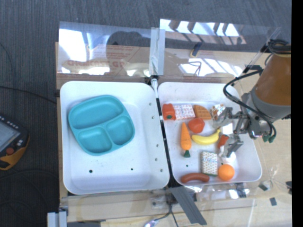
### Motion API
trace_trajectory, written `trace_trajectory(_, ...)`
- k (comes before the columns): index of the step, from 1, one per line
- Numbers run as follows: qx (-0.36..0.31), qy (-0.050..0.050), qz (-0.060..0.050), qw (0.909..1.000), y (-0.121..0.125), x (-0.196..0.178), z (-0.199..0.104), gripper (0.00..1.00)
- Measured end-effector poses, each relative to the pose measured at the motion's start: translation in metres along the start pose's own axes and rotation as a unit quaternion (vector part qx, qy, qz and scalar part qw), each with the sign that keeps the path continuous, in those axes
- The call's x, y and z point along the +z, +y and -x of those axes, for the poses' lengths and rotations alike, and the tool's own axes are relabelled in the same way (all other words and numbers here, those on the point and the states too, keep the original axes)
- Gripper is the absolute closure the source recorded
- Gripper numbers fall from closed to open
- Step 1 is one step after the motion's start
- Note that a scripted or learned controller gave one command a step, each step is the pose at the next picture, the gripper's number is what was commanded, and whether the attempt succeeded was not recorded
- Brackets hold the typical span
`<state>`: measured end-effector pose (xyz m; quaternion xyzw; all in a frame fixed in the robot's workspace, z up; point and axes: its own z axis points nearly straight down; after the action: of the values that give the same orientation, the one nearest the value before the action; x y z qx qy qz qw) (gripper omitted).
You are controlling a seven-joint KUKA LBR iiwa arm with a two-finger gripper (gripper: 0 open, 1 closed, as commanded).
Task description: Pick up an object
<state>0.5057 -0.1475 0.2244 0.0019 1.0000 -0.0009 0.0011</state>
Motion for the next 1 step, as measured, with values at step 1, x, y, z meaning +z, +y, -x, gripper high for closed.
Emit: trace_trajectory(1, 0.014, -0.005, -0.001, 0.9999, 0.025, 0.1335, 0.0574, 0.0)
